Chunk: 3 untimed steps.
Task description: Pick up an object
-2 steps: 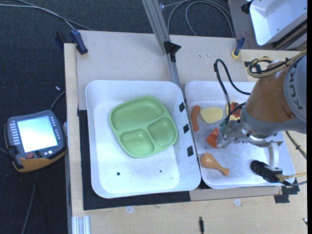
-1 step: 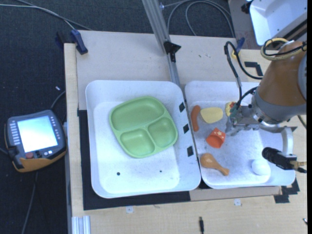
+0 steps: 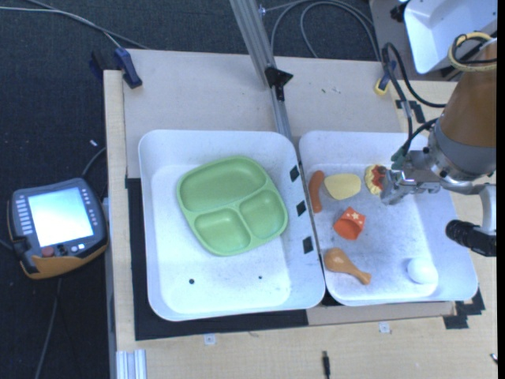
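Gripper (image 3: pixel 392 189) of mine hangs over the right bin (image 3: pixel 442 287), its tip against a small red and yellow toy (image 3: pixel 373 178); whether it is clenched I cannot tell. That toy lies just right of the pale yellow piece (image 3: pixel 342 185), apart from the hot dog (image 3: pixel 316 191), orange block (image 3: pixel 349 223), drumstick (image 3: pixel 346 264) and white egg (image 3: pixel 421 271).

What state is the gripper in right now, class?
Gripper: over the right bin, beside a small red-and-yellow object; whether it is open, closed or holding anything cannot be told.
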Motion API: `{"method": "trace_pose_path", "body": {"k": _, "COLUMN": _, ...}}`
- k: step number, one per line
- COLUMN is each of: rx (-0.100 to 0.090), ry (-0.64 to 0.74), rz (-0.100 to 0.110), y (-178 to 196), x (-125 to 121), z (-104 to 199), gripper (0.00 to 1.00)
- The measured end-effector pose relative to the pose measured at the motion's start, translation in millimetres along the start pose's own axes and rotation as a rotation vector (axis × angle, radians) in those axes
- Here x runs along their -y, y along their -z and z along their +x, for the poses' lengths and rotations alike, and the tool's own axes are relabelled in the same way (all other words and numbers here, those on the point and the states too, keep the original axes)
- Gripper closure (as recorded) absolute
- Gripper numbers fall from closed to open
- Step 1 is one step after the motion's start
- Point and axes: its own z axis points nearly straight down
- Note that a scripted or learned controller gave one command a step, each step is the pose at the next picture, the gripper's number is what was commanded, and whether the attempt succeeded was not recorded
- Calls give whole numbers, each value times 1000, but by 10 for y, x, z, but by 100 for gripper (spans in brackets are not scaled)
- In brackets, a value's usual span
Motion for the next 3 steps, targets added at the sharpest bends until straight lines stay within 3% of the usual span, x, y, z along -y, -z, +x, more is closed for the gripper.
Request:
{"method": "trace_pose_path", "body": {"k": 1, "rx": -1, "ry": 1, "rz": 2, "y": 223, "x": -11, "z": -1, "gripper": 100}}
{"method": "trace_pose_path", "body": {"k": 2, "rx": -5, "ry": 5, "rz": 11, "y": 78, "x": 14, "z": 520, "gripper": 100}}
{"method": "trace_pose_path", "body": {"k": 3, "rx": -3, "ry": 5, "rz": 6, "y": 97, "x": -91, "z": 1112, "gripper": 100}}
